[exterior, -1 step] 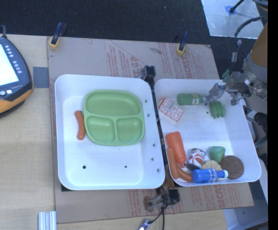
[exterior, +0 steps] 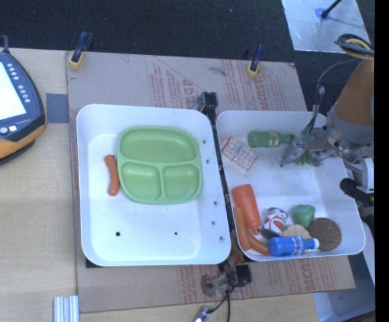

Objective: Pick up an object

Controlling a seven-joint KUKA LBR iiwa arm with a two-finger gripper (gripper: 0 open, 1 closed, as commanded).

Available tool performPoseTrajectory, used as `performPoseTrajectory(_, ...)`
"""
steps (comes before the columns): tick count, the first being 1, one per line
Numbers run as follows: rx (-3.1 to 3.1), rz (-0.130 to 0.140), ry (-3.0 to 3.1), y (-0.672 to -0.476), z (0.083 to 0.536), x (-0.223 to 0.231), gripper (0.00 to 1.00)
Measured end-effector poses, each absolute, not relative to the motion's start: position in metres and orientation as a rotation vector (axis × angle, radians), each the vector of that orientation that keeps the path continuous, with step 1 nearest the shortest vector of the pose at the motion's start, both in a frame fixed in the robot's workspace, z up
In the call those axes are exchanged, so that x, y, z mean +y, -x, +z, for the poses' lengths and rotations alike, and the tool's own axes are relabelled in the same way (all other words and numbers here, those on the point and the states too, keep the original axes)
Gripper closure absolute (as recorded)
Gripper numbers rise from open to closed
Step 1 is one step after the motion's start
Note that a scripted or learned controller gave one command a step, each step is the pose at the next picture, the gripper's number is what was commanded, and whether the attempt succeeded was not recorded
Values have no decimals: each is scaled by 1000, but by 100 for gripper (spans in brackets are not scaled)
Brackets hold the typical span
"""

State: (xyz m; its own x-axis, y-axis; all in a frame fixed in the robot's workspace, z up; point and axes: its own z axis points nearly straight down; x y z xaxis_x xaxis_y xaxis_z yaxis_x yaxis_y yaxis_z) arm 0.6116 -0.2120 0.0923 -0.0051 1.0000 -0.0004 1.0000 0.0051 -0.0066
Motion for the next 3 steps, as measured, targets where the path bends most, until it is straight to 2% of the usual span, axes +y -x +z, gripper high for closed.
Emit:
performPoseTrajectory(1,-2215,22,2200,-652,89,-176,0)
performPoseTrajectory(2,-2224,2,2217,-656,92,-212,0)
performPoseTrajectory(3,-2225,6,2212,-648,92,-163,0)
